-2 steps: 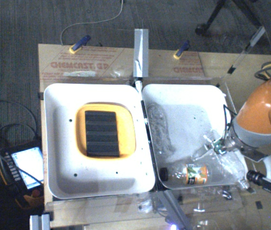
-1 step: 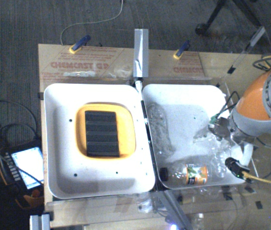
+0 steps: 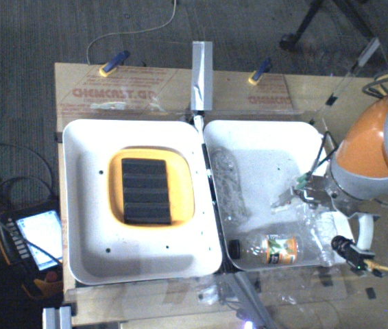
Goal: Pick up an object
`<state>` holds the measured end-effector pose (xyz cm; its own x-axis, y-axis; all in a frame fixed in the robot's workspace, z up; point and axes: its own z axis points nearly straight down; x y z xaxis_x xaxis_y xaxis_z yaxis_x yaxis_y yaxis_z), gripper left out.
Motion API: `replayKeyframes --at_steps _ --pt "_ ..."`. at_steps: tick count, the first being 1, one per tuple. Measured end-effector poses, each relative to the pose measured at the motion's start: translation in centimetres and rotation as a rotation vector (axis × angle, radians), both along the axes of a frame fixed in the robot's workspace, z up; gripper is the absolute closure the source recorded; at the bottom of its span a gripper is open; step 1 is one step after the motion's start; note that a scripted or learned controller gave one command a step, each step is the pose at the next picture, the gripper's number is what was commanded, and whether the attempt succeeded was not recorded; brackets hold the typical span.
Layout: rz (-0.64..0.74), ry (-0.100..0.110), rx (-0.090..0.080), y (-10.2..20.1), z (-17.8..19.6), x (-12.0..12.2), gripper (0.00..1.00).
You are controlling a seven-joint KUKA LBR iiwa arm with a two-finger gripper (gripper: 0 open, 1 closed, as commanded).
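A clear plastic bottle [image 3: 269, 248] with an orange label and a black cap lies on its side along the front wall of the right bin [image 3: 262, 149]. A crumpled clear plastic piece [image 3: 225, 180] rests against that bin's left wall. In the left bin [image 3: 84, 149] lies a yellow block with a black ribbed top [image 3: 147, 190]. My gripper [image 3: 305, 189] hangs over the right side of the right bin, above and to the right of the bottle, beside some clear crinkled plastic [image 3: 315, 226]. The orange band [image 3: 365, 149] and wrist hide the bin's right wall.
A metal divider post [image 3: 201, 74] stands behind the seam between the bins. Two blue-and-yellow clamps [image 3: 114, 63] hold the board at the back. A tablet and cables [image 3: 33, 235] lie on the floor to the left.
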<state>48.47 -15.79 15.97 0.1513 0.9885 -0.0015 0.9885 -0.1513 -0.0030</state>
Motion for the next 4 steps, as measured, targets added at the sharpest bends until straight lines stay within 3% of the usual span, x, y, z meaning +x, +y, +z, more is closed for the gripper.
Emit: replayKeyframes --at_steps 1,2,3,4 --pt "-0.067 -0.021 -0.005 0.2 -6.7 0.5 0.00" --pt "-0.087 -0.001 -0.001 -4.2 -4.3 3.3 0.00" --pt "0.174 -0.001 0.001 -0.9 7.5 0.0 0.00" --pt "0.358 0.000 0.004 0.0 -3.9 -0.2 0.00"
